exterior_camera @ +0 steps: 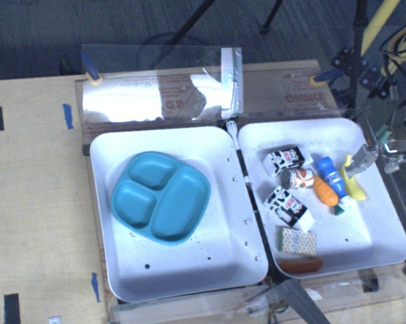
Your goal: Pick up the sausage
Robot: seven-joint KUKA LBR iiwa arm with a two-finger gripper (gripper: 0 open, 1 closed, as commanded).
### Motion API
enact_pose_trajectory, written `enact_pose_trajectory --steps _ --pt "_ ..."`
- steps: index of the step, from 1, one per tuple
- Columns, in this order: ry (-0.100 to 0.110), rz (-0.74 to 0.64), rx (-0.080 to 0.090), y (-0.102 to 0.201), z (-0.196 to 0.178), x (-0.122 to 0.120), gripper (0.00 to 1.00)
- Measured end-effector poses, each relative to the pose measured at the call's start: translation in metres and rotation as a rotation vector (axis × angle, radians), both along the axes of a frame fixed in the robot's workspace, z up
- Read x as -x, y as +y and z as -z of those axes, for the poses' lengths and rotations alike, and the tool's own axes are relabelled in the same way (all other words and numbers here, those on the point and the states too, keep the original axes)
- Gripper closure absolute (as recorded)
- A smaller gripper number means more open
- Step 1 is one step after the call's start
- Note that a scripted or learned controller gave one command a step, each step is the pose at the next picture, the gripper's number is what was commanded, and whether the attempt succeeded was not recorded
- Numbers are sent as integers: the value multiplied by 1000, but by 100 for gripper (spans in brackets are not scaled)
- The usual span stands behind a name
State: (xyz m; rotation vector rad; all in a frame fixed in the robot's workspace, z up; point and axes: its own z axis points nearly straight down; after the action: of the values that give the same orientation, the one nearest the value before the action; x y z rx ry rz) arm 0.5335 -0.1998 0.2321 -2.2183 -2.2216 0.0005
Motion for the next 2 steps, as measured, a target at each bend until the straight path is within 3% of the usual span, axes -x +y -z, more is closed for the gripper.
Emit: enact_pose_trajectory --steps 1,2 --pt "-3 0 1 -1 -10 -1 100" --pt "-5 -326 3 -4 -193 36 100"
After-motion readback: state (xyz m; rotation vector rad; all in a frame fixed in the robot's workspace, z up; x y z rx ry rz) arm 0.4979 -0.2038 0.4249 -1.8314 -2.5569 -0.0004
